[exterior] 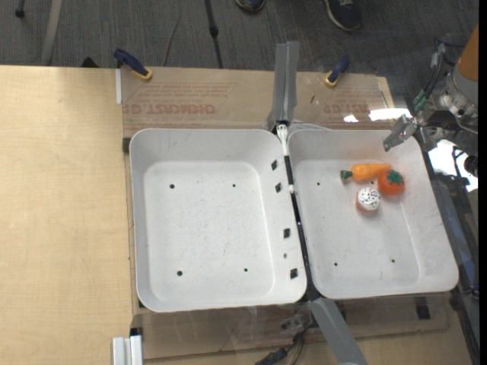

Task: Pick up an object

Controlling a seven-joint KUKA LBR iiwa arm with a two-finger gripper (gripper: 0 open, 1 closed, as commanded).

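In the right bin (426, 272), three small toys lie close together in the upper right part. An orange carrot (367, 172) with a green end lies on its side. A red-orange round fruit (391, 183) touches its right end. A white ball with dark dots (369, 199) rests just below them. My gripper (403, 131) hangs over the bin's back right corner, above and to the right of the toys, apart from them. Nothing shows in its grasp.
The left bin (152, 226) sits beside the right one, with a grey divider bar (285, 90) between them at the back. Two clamps (133, 63) (335, 71) hold the cardboard backing. A wooden bench surface (61, 204) spreads to the left.
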